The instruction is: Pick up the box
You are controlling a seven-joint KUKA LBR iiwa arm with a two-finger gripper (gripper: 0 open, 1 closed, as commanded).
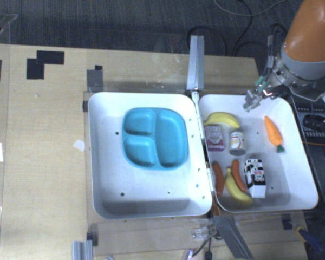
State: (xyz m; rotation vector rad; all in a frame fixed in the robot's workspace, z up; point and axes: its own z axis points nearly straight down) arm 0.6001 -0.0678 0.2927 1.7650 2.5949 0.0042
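Two bananas [223,118], two sausages [218,177], one carrot [273,132], one can [237,142], one box [254,177], one blue tray [155,137].

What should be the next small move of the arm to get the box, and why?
Probably move the gripper toward the view's bottom, over the box. It hangs at the right bin's far edge, while the box lies near the front, beside a banana.

The right white bin [300,145] is crowded along its left side: a yellow banana [223,118] near the far edge, a small maroon-labelled packet [215,137] and a small tin can [237,143] just beside it. At the near edge a black-and-white carton box [254,177] is hemmed in by a second banana [235,189] and two red sausages [219,178]. An orange carrot [273,132] lies by the right wall. Bare floor lies between carrot and can.
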